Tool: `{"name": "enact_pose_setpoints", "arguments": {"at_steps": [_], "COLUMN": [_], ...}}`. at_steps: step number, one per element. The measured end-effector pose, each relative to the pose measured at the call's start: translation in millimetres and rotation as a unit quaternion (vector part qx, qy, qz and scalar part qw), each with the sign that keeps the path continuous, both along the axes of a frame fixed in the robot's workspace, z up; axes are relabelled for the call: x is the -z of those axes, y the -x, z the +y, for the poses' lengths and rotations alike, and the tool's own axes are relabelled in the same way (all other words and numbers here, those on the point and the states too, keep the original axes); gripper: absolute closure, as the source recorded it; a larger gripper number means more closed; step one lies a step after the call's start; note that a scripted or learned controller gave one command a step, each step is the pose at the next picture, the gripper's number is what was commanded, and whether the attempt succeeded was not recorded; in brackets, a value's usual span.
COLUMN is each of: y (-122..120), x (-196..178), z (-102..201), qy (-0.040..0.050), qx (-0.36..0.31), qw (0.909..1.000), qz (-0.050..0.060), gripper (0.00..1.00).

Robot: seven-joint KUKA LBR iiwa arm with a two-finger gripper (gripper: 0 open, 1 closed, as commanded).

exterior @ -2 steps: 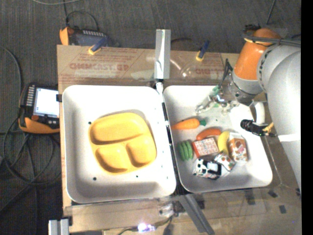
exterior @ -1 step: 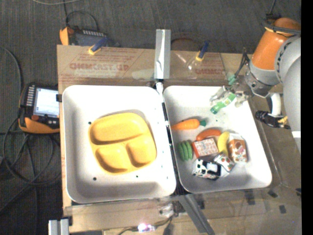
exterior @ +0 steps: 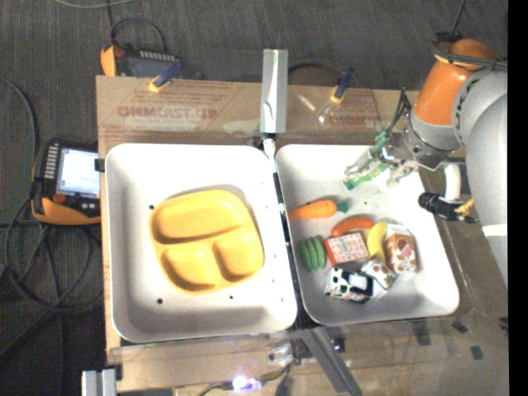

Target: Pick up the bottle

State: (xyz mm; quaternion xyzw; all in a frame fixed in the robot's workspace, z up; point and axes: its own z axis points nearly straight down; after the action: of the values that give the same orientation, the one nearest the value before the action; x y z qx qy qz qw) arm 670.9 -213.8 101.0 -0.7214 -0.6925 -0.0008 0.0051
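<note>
Bottle (exterior: 356, 176) is prob. the pale, green-tinted see-through thing lying in the upper part of the right bin (exterior: 445, 299), center-right of the frame, but it's too blurred to be sure. The arm (exterior: 441, 97) is reaching in from the upper right and hanging its fingers (exterior: 381, 162) right at that thing, touching or just above it. Fingers and bottle are blending together here, so I can't tell whether they're apart, together or clamped on anything.

Other stuff is sitting lower in the same bin, well apart from the bottle: a carrot (exterior: 315, 209), a green ribbed item (exterior: 312, 252), small boxes (exterior: 346, 247) and a black-and-white carton (exterior: 347, 285). The yellow tray (exterior: 208, 238) is lying in the left bin (exterior: 124, 304).

Step, imo: approach/grasp stage, with no lift showing yet. The next move is calling for a firm grip across the bottle's body, then a straight rise off the bin floor w/o dragging toward the back wall. A slick, round body is prob. going to slip if it's caught off-center.
</note>
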Motion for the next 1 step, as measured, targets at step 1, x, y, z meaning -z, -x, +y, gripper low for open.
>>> {"name": "enact_pose_setpoints", "arguments": {"at_steps": [1], "y": [-1.8], "x": [3.0], "z": [0.3], "qy": [-0.0013], "qx": [0.003], "qw": [1.0000], "qz": [0.000], "gripper": [0.00]}}
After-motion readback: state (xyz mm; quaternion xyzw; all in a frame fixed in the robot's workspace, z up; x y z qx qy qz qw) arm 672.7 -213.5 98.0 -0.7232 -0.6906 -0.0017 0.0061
